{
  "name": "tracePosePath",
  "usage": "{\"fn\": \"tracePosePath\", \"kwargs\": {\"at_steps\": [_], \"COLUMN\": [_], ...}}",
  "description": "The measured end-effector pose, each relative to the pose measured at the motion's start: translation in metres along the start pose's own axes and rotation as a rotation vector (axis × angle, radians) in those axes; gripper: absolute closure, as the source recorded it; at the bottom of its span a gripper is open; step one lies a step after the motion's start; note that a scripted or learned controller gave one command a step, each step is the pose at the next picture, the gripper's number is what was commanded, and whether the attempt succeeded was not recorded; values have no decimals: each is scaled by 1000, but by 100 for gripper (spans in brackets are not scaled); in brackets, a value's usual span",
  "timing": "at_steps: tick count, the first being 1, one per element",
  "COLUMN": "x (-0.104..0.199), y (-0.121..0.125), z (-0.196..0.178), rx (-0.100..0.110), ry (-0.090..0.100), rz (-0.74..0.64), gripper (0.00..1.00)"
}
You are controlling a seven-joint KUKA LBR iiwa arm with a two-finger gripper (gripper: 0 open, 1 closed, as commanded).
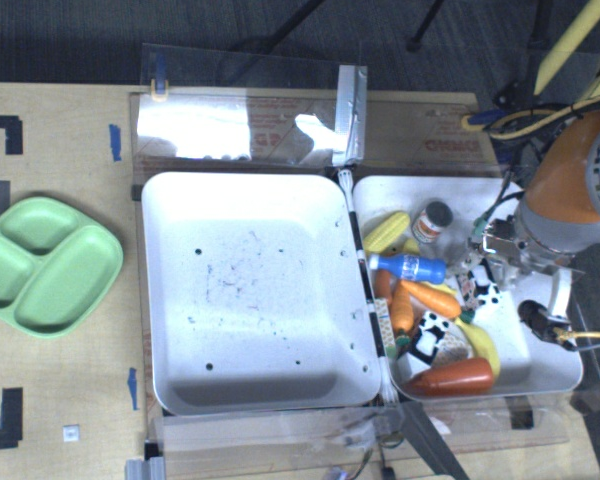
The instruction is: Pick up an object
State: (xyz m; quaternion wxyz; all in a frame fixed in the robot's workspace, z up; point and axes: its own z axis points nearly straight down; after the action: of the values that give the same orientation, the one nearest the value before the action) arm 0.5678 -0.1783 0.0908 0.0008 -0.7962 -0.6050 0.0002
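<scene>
Risk of a glancing or empty grab: right bin [555, 373] crowded, toys heaped and touching, so closing on one likely to nudge or drag a neighbour. Gripper [483, 258] low over the pile near the blue bottle [408, 267] and carrot [430, 296]; finger state impossible to tell. Nearby: banana [480, 340], red sausage-like piece [452, 375], yellow corn [386, 232], small jar [435, 218]. Left bin [160, 208] alongside; green divided plate [48, 265] well apart on the bench

Even overhead light, glare on the clear panel [242, 128], slightly soft focus.
</scene>
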Motion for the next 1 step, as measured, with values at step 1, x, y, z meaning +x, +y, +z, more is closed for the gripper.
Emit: {"fn": "tracePosePath", "kwargs": {"at_steps": [1], "x": [0], "y": [1], "z": [-11], "rx": [-4], "ry": [0], "rz": [2], "gripper": [100]}}
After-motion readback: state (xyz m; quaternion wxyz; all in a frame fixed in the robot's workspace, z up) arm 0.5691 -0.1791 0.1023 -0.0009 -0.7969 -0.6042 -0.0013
